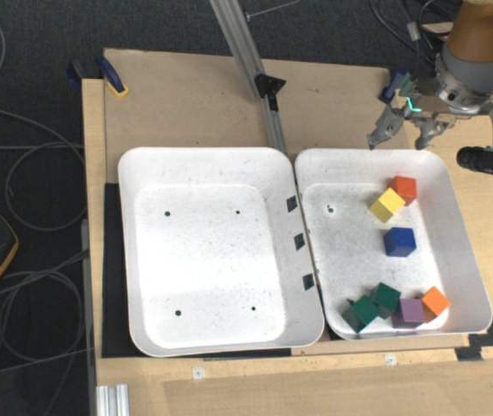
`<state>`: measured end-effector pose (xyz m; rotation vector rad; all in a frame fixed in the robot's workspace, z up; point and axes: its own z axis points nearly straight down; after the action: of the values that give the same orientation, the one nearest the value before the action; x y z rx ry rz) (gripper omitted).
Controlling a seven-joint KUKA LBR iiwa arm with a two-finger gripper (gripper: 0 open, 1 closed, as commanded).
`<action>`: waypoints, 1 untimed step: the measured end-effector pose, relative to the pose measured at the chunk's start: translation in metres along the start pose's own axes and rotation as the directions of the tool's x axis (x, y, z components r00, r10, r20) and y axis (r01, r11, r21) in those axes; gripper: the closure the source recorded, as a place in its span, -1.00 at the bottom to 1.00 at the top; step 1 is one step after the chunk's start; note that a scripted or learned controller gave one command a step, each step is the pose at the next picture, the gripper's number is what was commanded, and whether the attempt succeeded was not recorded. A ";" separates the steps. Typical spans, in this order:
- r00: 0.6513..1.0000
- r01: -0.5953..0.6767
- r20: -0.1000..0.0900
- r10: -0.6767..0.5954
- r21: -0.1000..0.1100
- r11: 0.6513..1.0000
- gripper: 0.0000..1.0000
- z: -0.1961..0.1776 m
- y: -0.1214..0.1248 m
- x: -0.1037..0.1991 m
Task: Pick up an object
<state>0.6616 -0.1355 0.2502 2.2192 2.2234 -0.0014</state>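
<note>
The landmark for all positions below is the right bin (315, 173), the one of the two shallow white bins that lies nearer the arm.

To its left, the left bin (133, 176) sits edge to edge with it on the surface (185, 94). A slanted metal pole (244, 46) crosses the surface behind the seam between the bins.

Contents of the right bin, from left to right:
- Two dark green blocks (372, 305) lie touching in the near left corner.
- A yellow cube (387, 204) sits in the far half, touching a red-orange cube (404, 187) just behind it.
- A blue cube (399, 242) stands alone near the middle, apart from both groups.
- A purple block (411, 310) and an orange block (435, 301) rest together against the near wall, just right of the green blocks.

The tool (404, 136) hangs above the far rim of the right bin, over its right half. Its two fingers are spread apart, released, with nothing between them.

Governing relation: every candidate object lies on the near side of the tool, inside the bin. The yellow and red-orange pair is closest, almost directly toward the camera from the tool. These cubes touch, so a finger may not find room between them. The blue cube lies farther along the same line and has free space on all sides; it appears the cleaner target. The cubes show no marked long axis, so finger alignment to the flat faces likely matters more than heading.
</note>
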 end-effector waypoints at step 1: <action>1.000 -0.002 -0.001 0.002 0.004 1.000 -1.00 0.045 -0.008 0.002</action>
<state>0.6538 -0.1339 0.2050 2.2235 2.2239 -0.0047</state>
